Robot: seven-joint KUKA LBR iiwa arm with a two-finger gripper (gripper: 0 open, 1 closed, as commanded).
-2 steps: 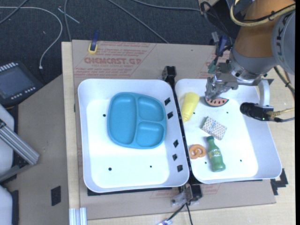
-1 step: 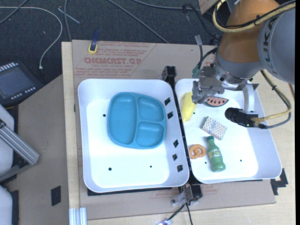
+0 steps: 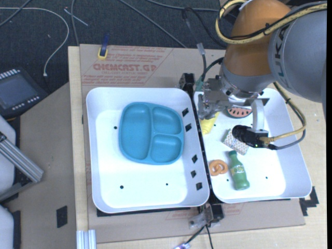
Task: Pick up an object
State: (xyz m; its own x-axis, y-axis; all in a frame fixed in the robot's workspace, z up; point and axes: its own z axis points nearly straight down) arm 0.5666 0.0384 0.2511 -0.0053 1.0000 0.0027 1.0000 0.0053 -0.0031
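Note:
My gripper (image 3: 207,109) hangs over the left side of the right bin (image 3: 290,183), close to the wall between the two bins. Directly beneath it lies a small yellow object (image 3: 208,125), partly hidden by the gripper. A red watermelon-slice toy (image 3: 240,110) sits just to its right, under the wrist. Nearer the front are a patterned white packet (image 3: 233,141), an orange ring-shaped pretzel (image 3: 218,167) and a green bottle (image 3: 239,173) lying on its side. I cannot tell whether the gripper touches the yellow object.
The left bin (image 3: 104,170) holds a blue divided plate (image 3: 151,133). Black clips line the wall between the bins (image 3: 195,160). The grey and orange arm (image 3: 259,30) covers the back of the right bin. Cables trail behind the bench.

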